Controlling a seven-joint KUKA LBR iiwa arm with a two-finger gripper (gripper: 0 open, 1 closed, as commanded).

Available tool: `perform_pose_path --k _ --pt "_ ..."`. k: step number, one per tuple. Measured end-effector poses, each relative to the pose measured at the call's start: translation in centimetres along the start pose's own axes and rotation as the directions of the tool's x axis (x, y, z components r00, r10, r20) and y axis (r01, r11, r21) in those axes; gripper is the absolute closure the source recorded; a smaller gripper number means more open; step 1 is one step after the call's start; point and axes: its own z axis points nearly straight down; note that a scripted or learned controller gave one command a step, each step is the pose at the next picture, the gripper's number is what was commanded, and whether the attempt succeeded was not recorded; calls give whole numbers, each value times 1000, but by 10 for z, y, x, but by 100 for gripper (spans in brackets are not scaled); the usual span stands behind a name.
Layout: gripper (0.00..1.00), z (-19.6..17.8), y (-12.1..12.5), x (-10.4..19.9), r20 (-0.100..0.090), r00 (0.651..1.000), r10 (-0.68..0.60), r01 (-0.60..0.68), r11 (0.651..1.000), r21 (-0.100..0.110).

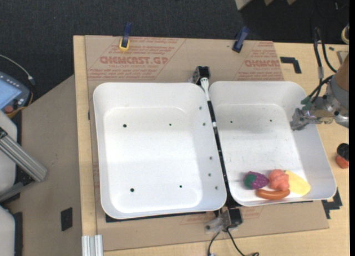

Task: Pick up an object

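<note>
At right bin's (310,138) right rim: grey metal gripper (299,117), finger state cannot tell. Toy cluster at near corner: purple grapes (256,180), orange sausage (273,194).

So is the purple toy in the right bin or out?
In: the purple toy lies in the right bin, near its front edge.

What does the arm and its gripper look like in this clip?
At the view's right edge, part of the grey arm shows as a rounded metallic housing. Dark cables loop above it. A grey metal gripper projects from it over the right bin's rim.
</note>
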Motion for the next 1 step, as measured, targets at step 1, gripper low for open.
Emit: perform_pose_path --k 1 --pt "100 -10 1 0 2 1000 -1 1 1000 -3"
